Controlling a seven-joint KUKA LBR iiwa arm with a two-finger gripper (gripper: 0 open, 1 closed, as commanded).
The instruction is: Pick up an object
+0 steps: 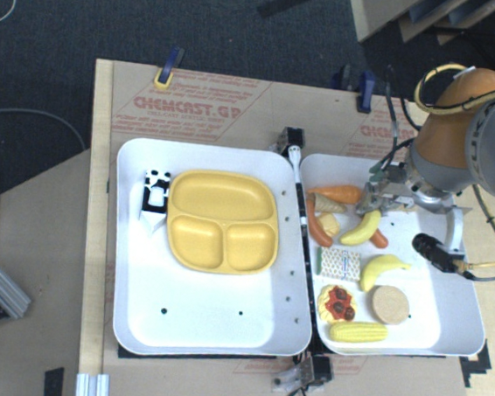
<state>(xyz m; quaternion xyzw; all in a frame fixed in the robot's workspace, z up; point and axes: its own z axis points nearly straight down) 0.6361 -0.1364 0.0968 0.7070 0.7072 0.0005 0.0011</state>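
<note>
Hovering low over right bin [467, 323], gripper [381, 196] sits at far end, just above upper tip of banana [361, 229]. Finger spread: cannot tell; nothing seen between them. Carrot [337, 194] just beside gripper; hot dog [318, 226] beside banana. Nearer camera: second banana [383, 269], checkered packet [340, 264], round cracker [389, 304], pizza slice [337, 303], corn cob [356, 332]. Left bin [209, 316] holds yellow divided plate [223, 219].

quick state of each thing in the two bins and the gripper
yellow divided plate: upright in left bin
banana: lying in right bin, below gripper
carrot: lying flat
corn cob: lying flat
round cookie: lying flat
</note>
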